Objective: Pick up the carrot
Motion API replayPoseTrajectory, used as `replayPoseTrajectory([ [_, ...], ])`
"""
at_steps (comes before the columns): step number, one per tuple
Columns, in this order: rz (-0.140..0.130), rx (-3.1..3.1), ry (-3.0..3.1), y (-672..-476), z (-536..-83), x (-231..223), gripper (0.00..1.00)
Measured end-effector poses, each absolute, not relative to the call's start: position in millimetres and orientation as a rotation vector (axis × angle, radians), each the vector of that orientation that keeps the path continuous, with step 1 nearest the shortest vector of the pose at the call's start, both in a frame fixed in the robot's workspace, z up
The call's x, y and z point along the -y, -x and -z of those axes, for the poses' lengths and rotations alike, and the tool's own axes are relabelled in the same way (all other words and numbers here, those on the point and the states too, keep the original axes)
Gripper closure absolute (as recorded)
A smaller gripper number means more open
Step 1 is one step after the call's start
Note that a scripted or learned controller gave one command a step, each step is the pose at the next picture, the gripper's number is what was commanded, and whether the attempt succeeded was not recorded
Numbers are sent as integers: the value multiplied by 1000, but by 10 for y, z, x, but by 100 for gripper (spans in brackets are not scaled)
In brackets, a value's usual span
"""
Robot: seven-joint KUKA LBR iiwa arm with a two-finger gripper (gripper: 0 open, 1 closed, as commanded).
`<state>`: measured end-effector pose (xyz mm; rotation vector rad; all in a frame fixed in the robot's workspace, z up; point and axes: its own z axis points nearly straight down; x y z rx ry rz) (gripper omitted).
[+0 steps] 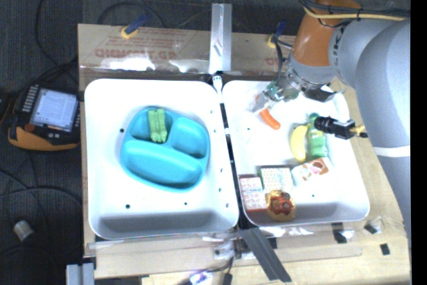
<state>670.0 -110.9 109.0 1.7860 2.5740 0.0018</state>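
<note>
Carrot (269, 119), small, smooth and orange, a stubby tapered stick, lies on the glossy floor of the right white bin (347, 210), just below the tool (272, 94). Its long axis runs on a slant, one end up-left toward the tool, the other down-right. The tool hangs over the bin's upper part under the grey arm with its orange band; its tip is a small blur, so I cannot tell how its jaws stand, and nothing shows plainly between them. Beyond the carrot from the tool sit a yellow rounded piece (298, 142) and a green piece (315, 143), perhaps toy fruit. Further down lie flat patterned boxes (276, 178) and a brown lumpy item (280, 205). Well off to the left, the other bin (100, 210) carries a moulded blue divided tray (167, 167) with a ribbed green vegetable (157, 125).
</note>
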Motion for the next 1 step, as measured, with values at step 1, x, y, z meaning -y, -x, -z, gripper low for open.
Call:
replayPoseTrajectory([
  [1, 2, -2462, -1952, -6659, -1641, 1071, 100],
])
